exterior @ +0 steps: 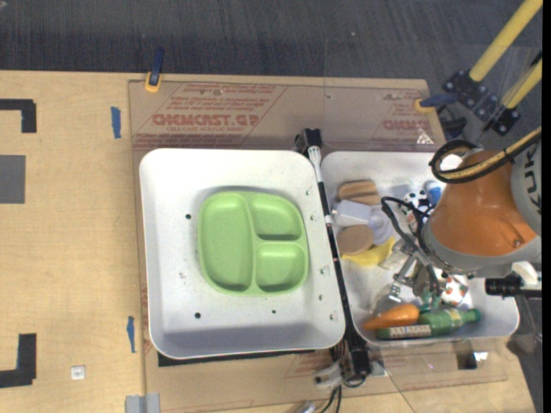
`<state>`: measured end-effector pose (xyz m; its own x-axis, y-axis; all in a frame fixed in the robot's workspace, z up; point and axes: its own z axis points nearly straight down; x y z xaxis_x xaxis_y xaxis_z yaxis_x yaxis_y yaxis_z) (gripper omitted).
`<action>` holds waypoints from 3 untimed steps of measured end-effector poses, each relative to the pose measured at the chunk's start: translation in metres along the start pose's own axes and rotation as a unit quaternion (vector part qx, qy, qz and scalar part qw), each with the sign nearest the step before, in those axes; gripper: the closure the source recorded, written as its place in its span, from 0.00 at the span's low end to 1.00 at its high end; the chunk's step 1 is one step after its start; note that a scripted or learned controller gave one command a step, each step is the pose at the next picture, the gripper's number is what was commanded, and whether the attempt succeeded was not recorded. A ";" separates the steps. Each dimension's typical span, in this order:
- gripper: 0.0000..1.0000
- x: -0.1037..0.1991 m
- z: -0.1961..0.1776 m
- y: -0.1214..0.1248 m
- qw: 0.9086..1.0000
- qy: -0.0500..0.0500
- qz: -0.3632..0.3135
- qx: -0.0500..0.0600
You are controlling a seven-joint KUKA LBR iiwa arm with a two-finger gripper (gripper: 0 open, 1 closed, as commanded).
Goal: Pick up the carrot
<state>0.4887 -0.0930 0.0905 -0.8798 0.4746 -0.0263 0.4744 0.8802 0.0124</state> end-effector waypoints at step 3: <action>1.00 -0.026 -0.013 -0.041 0.964 -0.011 -0.265 -0.001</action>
<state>0.4920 -0.1420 0.1032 -0.9978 -0.0430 -0.0496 -0.0427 0.9991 -0.0071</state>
